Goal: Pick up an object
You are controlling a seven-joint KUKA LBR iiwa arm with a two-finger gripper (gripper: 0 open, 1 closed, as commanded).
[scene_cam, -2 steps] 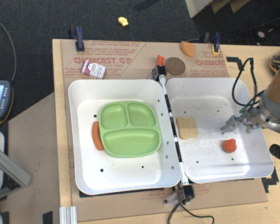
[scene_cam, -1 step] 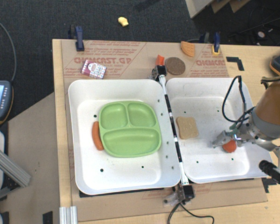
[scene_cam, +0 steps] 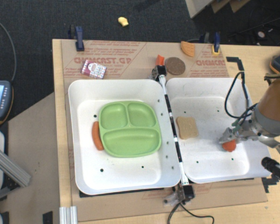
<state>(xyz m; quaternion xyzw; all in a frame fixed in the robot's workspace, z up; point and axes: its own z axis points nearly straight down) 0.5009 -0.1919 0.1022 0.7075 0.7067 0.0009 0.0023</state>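
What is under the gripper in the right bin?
A small red object lies on the right bin floor directly below the gripper. The gripper covers its top edge, so contact is unclear.

At the right edge of the frame, the arm [scene_cam: 272,111] has a grey wrist under an orange-brown band. A thin black cable [scene_cam: 234,92] loops above its small grey metal tool [scene_cam: 231,137].

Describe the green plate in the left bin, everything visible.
The green plate is a rounded-square divided tray, looking like matte plastic, with two small compartments at the back and one wide one in front, all bare. It lies flat, upright, mid-floor in the left bin. An orange sausage-like piece lies against its left edge.
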